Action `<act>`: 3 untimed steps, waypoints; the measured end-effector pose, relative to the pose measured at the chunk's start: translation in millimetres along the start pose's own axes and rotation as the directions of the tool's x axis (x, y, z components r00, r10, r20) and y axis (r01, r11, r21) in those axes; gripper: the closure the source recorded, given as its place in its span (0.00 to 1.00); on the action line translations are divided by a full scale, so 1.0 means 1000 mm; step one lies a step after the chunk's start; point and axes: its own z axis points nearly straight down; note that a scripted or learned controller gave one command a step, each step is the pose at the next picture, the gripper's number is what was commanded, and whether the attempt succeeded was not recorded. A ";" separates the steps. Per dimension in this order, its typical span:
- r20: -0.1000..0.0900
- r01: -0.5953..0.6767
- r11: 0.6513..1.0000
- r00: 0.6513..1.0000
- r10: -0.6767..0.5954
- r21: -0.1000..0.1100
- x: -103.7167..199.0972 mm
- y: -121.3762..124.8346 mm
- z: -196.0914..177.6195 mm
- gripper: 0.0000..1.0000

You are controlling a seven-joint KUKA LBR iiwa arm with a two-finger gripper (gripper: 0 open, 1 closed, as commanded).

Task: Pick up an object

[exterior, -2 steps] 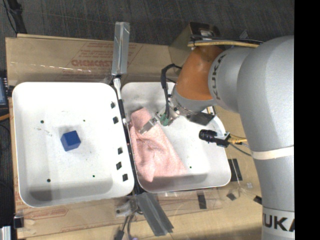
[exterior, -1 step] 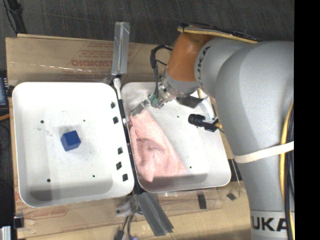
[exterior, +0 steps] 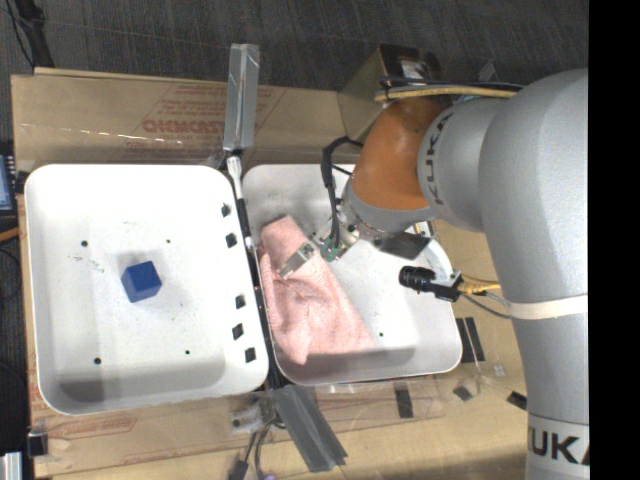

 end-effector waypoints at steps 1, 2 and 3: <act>0.003 0.147 0.989 0.989 -0.147 -0.002 -0.041 -0.011 -0.001 0.00; 0.004 0.316 0.949 0.949 -0.316 -0.001 -0.030 -0.001 -0.070 0.00; 0.004 0.376 0.927 0.927 -0.376 -0.001 -0.061 -0.016 -0.103 0.00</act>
